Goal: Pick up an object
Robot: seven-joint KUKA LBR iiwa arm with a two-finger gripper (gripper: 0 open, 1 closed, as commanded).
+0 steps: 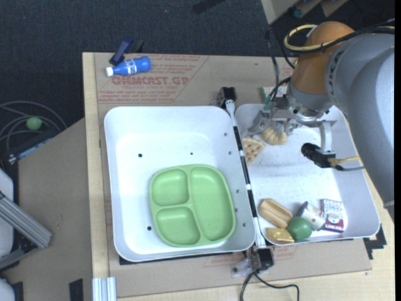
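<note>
The pale tan, lumpy pastry-like piece (274, 136) at upper right, seemingly light and crumbly, is clamped gently by the gripper (276, 125).

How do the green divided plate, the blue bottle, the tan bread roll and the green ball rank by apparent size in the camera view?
1. green divided plate
2. blue bottle
3. tan bread roll
4. green ball
The bottle and the roll look close, so their order is unsure.

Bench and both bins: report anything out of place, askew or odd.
A blue and white bottle lies on its side on the bench, beyond the left bin rather than in either bin. The green divided plate sits slightly askew in the left bin. Nothing looks spilled or damaged.
</note>
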